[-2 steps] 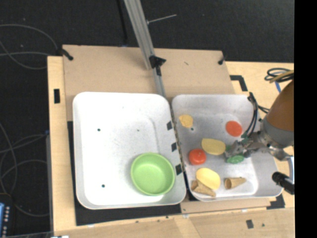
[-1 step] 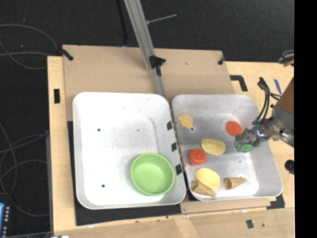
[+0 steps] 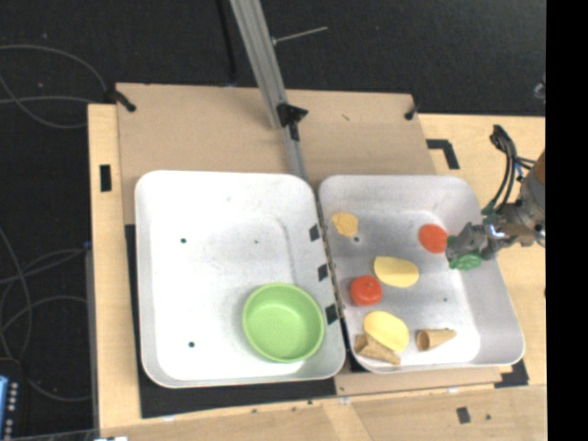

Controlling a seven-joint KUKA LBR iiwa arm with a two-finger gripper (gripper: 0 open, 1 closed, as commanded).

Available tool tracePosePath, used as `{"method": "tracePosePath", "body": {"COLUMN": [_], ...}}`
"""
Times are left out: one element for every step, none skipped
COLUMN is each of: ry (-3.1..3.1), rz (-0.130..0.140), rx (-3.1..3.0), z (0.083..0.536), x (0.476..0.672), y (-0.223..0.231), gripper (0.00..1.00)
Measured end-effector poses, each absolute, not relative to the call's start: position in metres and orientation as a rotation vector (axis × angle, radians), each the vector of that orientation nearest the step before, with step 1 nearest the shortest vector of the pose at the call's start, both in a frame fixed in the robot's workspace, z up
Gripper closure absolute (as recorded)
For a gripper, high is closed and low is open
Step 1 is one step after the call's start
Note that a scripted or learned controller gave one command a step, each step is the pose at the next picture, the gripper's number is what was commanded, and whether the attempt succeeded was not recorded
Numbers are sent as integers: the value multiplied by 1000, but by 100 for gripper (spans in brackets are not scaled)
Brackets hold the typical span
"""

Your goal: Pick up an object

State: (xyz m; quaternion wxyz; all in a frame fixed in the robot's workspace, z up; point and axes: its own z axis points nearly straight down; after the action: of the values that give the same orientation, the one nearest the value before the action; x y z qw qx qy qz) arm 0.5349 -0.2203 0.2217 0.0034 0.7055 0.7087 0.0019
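Camera view first, being the one view given: the claw point(image 3: 469, 246) is seen at the right rim of the right bin point(image 3: 496, 324), reaching in from the right with cables trailing behind the wrist. A green thing point(image 3: 467, 263) lies right at its tip, on or just inside the rim. Whether that thing is gripped cannot be told, since the tip is small and dark at this slant, and the claw's width cannot be told either.

No object is shown lifted clear of a bin, so the pick is judged not yet done. What is left, by this reading, is a sure grip and a lift.

Candidates are spread over the right bin. A red piece point(image 3: 433, 237) sits just beside the claw, toward the bin's middle. A yellow piece point(image 3: 396, 271) lies near the centre, with a red cap point(image 3: 367, 289) just to its left. An orange lump point(image 3: 344, 224) is near the upper left corner. Along the near wall a second yellow piece point(image 3: 386, 330) touches a brown crust point(image 3: 376, 350), and a cone point(image 3: 435, 339) lies a little apart to their right.

In the left bin point(image 3: 184, 219) a green bowl point(image 3: 283, 322) stands near the lower right corner.

Both bins rest side by side on a table point(image 3: 202, 127) of pale board, with black brackets at the corners. A metal mast point(image 3: 257, 44) rises from behind the bins. A dark floor with loose cables is seen around the table.
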Motion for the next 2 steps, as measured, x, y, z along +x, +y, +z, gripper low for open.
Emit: {"method": "tracePosePath", "body": {"ry": [2223, 2226], "rz": [4, 0], "rx": [2212, 2214], "z": [268, 257], "x": [541, 542], "y": [-227, -177], "gripper": [100, 100]}}
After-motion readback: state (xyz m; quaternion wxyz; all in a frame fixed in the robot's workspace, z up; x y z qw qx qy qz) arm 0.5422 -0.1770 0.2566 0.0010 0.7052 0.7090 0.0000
